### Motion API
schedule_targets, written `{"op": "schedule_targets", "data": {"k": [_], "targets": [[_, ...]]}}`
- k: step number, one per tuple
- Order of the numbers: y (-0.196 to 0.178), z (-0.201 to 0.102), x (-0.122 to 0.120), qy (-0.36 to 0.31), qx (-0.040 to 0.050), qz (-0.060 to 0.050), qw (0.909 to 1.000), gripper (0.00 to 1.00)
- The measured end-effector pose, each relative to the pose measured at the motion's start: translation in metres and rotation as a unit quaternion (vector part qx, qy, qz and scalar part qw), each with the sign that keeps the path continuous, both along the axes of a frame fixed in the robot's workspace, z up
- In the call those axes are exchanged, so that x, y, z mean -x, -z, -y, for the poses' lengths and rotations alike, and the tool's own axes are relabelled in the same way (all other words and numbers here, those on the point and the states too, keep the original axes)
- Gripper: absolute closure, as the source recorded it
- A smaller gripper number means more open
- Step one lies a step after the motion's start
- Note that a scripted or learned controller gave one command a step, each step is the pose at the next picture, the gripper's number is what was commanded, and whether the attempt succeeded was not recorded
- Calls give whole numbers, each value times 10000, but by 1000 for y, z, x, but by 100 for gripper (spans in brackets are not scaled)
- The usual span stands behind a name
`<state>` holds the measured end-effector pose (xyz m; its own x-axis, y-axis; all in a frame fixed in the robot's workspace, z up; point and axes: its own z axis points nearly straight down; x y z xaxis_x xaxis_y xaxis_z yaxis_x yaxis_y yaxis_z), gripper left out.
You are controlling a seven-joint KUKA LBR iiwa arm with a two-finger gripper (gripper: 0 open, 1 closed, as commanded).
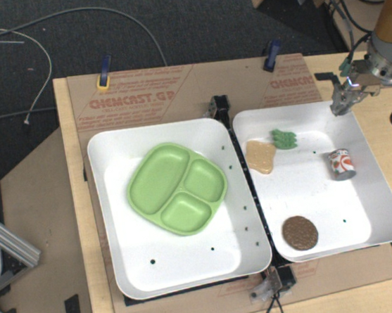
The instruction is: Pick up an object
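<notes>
Gripper [341,105] hanging over the right bin's [379,207] far right corner; its state I cannot tell.
Below it in that bin: small can [340,163], brown disc [300,233], tan slice [260,156], green toy [284,138]. Left bin [123,253] has a green tray [177,188].

In the right bin [377,187], the can [340,164], brown disc [300,233], tan piece [260,156] and green sprig [284,138] lie well apart, leaving open floor between them. The green tray [177,188] crowds the left bin's [124,260] middle.
</notes>
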<state>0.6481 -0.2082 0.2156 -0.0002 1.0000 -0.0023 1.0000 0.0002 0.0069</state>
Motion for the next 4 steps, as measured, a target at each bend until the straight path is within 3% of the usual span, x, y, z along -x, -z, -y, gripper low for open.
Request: {"op": "schedule_targets", "data": {"k": [1,2,4], "targets": [[-41,0,-1,-5,1,0,10000,100],[-35,-47,22,-18,-23,-50,10000,100],[-36,-161,43,-33,-27,-49,10000,100]]}}
